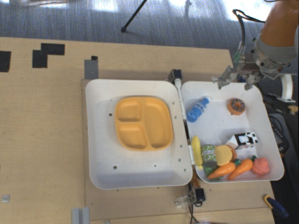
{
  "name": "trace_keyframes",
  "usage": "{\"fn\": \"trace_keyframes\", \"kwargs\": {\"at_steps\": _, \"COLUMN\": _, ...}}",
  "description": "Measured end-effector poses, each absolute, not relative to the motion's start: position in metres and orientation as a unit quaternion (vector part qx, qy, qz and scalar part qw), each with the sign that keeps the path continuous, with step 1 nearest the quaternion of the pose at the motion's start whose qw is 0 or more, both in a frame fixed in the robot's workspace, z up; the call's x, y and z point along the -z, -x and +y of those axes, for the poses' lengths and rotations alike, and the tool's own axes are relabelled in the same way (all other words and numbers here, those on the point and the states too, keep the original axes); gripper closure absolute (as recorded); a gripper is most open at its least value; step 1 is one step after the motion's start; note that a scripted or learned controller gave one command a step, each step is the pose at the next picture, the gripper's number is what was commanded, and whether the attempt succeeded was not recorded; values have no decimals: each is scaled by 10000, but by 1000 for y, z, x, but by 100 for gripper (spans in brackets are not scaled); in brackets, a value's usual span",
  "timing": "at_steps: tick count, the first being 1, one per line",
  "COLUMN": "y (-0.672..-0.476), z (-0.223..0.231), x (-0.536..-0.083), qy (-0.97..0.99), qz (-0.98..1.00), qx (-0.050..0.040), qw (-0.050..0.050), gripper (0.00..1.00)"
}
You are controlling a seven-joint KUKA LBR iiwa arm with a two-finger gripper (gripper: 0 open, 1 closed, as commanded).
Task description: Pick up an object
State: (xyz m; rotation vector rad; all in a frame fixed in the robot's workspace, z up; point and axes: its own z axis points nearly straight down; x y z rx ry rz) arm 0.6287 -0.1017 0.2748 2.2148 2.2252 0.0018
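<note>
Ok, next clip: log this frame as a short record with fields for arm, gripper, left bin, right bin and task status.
arm: reaches in from the right, above the far edge of the right bin
gripper: fingers spread open, nothing between them
left bin: yellow divided plate
right bin: blue bottle, donut, toy cow, corn, two carrots, pink toy
task status: nothing picked up yet

Smooth, glossy white plastic bins, a matt yellow plastic tray, pale wood-look bench.
</note>
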Motion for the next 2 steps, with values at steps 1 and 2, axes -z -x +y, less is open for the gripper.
{"fn": "trace_keyframes", "kwargs": {"at_steps": 1, "y": -613, "z": -86, "x": -129, "qy": -7724, "qz": 6352, "qx": 9, "qw": -12, "gripper": 0}}
{"fn": "trace_keyframes", "kwargs": {"at_steps": 2, "y": -620, "z": -87, "x": -86, "qy": -8008, "qz": 5989, "qx": -19, "qw": 14, "gripper": 0}}
